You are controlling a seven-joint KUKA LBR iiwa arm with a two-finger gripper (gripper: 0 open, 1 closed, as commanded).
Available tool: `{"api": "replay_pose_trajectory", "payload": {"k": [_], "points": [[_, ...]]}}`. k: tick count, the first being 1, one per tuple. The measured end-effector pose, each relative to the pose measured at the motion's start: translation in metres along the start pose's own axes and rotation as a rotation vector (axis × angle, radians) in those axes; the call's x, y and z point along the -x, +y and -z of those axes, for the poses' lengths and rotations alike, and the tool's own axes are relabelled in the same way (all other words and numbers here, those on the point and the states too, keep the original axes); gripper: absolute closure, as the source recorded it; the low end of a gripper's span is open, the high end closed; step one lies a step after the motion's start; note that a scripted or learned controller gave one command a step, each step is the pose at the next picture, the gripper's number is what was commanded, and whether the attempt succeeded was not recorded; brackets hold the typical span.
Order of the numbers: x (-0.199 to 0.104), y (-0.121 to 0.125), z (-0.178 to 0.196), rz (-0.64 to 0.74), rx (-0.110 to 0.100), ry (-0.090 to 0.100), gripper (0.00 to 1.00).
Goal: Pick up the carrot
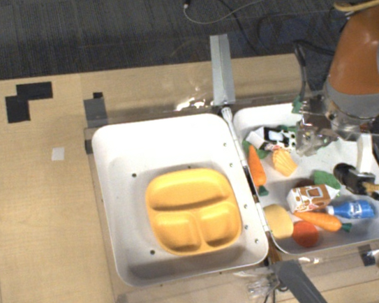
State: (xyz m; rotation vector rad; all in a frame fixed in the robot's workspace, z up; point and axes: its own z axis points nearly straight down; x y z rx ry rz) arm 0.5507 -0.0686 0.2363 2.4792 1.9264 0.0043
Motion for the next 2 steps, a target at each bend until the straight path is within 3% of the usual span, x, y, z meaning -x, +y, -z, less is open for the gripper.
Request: {"api": "replay_pose_trajectory", "payload": {"k": [1, 2], "points": [[0.056, -0.028, -0.071, -0.382, -0.005, -0.001, 1.00], [0.055, 0.030, -0.052, -0.381, -0.002, -0.001, 1.00]]}}
